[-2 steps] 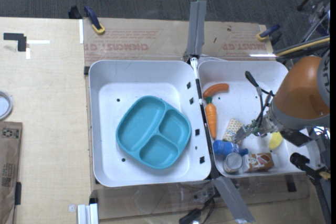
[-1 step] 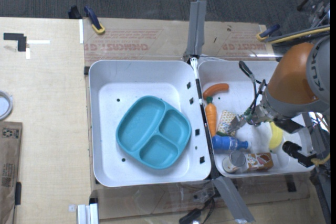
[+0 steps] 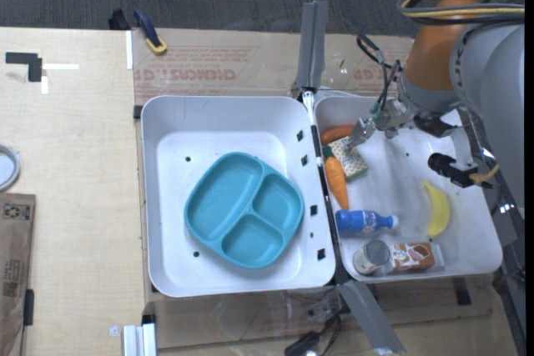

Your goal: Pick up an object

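Gripper (image 3: 365, 132) position: low in the right white bin (image 3: 476, 263), touching the green-patterned sponge (image 3: 348, 158) just below it; finger state indeterminate. No object lifted; pick outstanding.

Tape roll (image 3: 5, 168) at left edge; brown paper bag (image 3: 15, 258) below; blue-yellow clamp (image 3: 149, 32) on cardboard sheet (image 3: 217, 64).

The pale wood counter (image 3: 75, 121) carries two shallow white bins side by side. The left bin (image 3: 158, 188) sits near the picture's centre; the right bin (image 3: 480, 254) touches it at 3 o'clock. A brown cardboard sheet (image 3: 225, 62) lies under their far edges at 12 o'clock. A tape roll (image 3: 7, 168) and a brown paper packet (image 3: 15, 263) rest at 9 o'clock.
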`<state>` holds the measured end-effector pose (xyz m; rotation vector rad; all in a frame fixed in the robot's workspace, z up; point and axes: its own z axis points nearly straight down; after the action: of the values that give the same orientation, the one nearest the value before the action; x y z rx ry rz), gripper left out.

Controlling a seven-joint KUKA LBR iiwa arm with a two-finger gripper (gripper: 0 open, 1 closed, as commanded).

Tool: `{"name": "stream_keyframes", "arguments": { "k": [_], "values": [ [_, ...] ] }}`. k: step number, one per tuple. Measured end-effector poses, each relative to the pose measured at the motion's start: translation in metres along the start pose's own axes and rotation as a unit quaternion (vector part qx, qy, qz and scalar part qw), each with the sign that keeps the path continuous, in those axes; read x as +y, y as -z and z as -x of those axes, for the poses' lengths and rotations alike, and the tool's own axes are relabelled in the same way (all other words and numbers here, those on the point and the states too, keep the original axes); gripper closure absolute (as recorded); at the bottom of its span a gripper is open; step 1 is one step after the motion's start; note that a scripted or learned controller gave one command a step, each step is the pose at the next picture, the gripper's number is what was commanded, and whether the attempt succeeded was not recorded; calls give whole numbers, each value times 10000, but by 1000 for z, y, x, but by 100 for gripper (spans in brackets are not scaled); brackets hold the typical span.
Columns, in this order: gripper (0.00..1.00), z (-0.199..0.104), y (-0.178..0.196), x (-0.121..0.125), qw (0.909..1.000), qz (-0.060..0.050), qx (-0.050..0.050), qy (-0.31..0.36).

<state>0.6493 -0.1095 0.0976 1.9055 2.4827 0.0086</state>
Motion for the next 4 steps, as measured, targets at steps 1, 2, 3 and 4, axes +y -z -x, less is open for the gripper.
{"name": "stream_keyframes", "arguments": {
  "k": [1,2,3,4],
  "values": [
    [0,26,0,6,9962,-6,0,867],
    [0,-16,0,-36,9995,-16,12,324],
    [0,33,-6,1,9998,-56,18,-200],
    [0,-17,-4,-88,9949,-55,0,1011]
  ]
}}
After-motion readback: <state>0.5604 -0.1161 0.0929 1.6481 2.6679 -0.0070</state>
